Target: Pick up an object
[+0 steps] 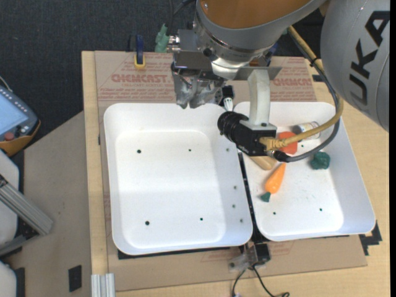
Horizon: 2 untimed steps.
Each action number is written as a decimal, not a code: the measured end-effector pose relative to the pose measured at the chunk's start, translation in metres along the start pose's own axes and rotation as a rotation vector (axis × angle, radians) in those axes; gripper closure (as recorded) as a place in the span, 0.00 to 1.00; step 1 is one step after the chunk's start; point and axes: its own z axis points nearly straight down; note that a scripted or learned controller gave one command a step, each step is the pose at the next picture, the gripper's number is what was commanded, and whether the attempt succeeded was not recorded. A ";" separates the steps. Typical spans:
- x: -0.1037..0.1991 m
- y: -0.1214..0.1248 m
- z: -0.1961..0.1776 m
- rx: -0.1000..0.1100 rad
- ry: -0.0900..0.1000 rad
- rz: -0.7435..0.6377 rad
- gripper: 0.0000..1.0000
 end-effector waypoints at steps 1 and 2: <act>-0.001 -0.010 0.142 0.029 -0.013 0.003 1.00; -0.071 -0.019 0.176 0.021 -0.010 0.009 1.00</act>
